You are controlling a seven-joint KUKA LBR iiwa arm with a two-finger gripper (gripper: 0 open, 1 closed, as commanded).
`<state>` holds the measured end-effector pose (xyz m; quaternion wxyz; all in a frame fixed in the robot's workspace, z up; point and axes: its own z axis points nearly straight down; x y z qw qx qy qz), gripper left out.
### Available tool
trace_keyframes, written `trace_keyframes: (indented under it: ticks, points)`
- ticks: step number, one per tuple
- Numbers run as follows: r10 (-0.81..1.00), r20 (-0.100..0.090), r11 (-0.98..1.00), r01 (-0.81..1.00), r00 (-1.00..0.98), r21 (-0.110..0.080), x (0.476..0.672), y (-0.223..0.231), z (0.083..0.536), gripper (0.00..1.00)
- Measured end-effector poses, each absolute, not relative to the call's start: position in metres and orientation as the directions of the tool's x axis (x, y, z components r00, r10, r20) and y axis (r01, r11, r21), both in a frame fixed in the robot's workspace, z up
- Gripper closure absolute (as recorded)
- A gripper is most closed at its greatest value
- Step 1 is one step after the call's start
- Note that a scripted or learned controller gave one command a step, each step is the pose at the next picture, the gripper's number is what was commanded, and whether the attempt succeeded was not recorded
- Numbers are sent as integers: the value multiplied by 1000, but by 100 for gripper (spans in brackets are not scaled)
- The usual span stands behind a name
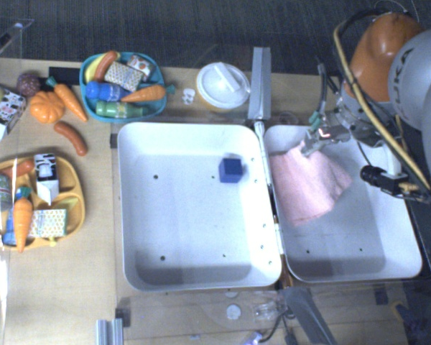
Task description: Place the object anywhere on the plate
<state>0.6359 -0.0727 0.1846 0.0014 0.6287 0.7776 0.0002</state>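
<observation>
A small blue cube (231, 169) rests on the floor of the left white bin (165, 257), toward its far right side. In the right white bin (366, 257) lies a pink plate (309, 185), against the bin's left wall and seemingly tilted. My gripper (323, 131) hangs over the far edge of the pink plate, near the back wall of the right bin. The grey arm with its orange band (381, 45) comes in from the upper right. The cube lies apart from the gripper, about one bin-width to its left.
On the bench left of the bins are a blue bowl (122, 85) and a yellow dish (36, 203), both full of toy food, with loose toy carrots, a pumpkin and a sausage (70, 137) nearby. A white lidded bowl (223, 85) stands behind the bins. A cable (388, 182) crosses the right bin.
</observation>
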Motion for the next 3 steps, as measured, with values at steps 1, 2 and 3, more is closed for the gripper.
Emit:
trace_keyframes:
  ticks: [1, 2, 3]
  points:
    - [976, -2, 219, 976, -219, 4, 637, -71, 225, 100]
    - [811, -2, 585, 811, -585, 3, 628, -18, 227, 100]
    - [515, -3, 857, 515, -857, 3, 602, 33, 235, 100]
